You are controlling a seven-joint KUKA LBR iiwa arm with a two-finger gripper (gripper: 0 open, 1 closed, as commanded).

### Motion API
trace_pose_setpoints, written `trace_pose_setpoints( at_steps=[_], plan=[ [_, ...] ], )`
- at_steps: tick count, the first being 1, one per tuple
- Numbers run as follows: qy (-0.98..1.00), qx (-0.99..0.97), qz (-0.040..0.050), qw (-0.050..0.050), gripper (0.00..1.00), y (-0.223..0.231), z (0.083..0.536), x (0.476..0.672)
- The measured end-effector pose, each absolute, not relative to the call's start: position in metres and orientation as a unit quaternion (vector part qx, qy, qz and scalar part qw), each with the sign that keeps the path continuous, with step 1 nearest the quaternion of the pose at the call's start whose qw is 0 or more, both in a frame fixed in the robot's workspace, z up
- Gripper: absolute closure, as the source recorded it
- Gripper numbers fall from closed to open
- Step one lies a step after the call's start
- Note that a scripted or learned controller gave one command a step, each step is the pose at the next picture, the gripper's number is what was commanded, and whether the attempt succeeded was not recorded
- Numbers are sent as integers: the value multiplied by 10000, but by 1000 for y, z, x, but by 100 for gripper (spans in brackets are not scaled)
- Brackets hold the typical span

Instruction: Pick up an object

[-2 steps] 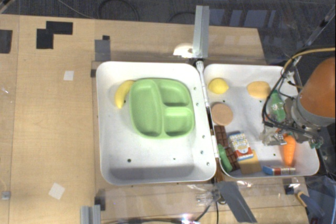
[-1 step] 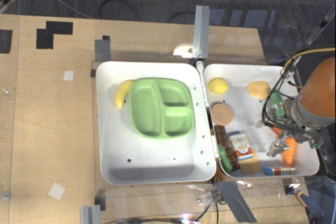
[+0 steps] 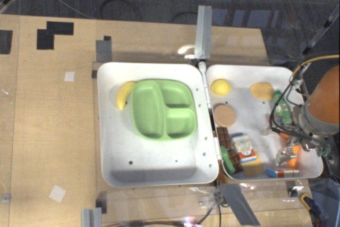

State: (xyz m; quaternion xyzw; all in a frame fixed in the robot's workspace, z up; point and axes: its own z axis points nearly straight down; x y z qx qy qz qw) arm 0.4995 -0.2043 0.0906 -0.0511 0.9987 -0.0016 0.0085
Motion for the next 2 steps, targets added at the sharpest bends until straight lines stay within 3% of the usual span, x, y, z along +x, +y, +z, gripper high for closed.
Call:
trace_pose_setpoints(
  at_steps=[2],
  plan=[
    [9974,-713,-36,91,0,-205,91,499]
  ],
)
